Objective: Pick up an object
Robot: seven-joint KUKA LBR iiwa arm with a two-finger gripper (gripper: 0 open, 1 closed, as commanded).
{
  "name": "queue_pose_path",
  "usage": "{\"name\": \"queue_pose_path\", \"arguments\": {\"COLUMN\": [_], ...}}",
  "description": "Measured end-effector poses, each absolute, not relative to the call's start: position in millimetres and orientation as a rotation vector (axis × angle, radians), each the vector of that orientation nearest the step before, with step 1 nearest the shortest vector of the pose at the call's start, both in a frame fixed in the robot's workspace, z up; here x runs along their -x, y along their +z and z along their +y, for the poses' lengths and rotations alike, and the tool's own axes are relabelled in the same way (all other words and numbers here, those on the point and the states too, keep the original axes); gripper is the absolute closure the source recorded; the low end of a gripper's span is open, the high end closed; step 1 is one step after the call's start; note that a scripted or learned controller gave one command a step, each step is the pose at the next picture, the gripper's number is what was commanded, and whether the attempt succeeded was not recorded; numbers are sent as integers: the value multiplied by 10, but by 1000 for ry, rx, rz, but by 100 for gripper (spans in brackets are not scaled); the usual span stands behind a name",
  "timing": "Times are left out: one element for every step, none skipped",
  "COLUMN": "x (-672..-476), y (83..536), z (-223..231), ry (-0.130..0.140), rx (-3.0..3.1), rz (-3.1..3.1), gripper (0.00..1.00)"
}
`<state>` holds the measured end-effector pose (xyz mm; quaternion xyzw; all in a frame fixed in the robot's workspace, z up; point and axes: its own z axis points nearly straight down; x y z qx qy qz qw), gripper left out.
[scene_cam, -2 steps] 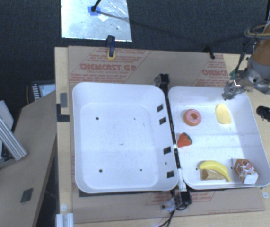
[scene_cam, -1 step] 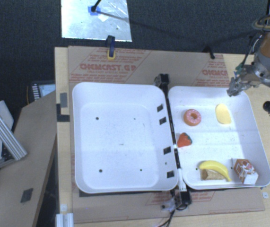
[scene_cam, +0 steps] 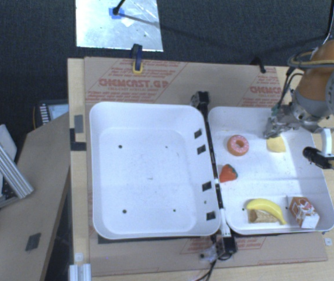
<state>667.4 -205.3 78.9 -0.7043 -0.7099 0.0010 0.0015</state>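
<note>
The right bin [scene_cam: 307, 180] holds several small things. A pink frosted doughnut [scene_cam: 237, 145] lies near its left side, with a red strawberry [scene_cam: 229, 172] below it against the divider. A pale yellow lump [scene_cam: 276, 144] lies toward the back right. My gripper [scene_cam: 275, 127] hangs directly over that lump's far edge, just above it; its fingertips are too small and blurred to read. A yellow banana [scene_cam: 267, 206] rests on a brown slice [scene_cam: 259, 216] at the front, beside a small red and white carton [scene_cam: 304, 211].
The left bin [scene_cam: 105, 157] sits beside the right one, joined by a black clipped divider [scene_cam: 209, 163]. Both rest on a cardboard sheet [scene_cam: 149, 81]. The arm's orange band [scene_cam: 330, 54] and grey wrist occupy the upper right.
</note>
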Motion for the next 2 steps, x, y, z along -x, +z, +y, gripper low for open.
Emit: {"name": "queue_pose_path", "arguments": {"x": [-6707, -6719], "y": [973, 1090], "z": [-2062, -2063], "ry": [-4, -7], "rx": [2216, 2216], "rz": [-2237, -2242], "gripper": [100, 100]}}
